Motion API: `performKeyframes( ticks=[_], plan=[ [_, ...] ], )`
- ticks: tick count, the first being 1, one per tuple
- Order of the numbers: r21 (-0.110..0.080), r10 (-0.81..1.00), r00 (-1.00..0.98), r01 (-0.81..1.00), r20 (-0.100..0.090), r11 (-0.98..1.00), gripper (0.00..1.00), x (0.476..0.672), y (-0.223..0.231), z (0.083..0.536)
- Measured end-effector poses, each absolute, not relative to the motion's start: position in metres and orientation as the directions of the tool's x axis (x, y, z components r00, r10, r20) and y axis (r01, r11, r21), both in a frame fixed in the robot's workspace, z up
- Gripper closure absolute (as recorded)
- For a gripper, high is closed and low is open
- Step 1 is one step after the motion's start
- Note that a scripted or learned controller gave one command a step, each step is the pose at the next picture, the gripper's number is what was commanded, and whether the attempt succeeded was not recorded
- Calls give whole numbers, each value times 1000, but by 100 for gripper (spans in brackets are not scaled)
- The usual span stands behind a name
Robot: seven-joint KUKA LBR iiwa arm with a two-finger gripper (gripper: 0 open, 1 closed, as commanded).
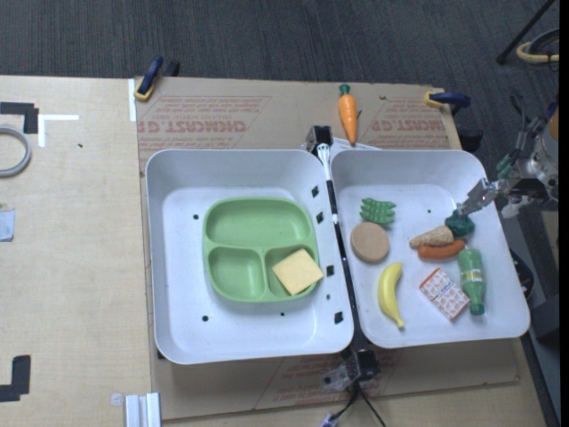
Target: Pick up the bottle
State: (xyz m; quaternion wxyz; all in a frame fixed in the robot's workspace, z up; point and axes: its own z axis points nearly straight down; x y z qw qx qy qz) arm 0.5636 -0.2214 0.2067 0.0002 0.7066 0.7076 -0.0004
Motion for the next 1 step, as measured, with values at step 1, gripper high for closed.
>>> performKeyframes(
  ticks=[1],
  plan=[
    [1,1000,-4,1000,-2,4,100,564,-222,216]
  ],
)
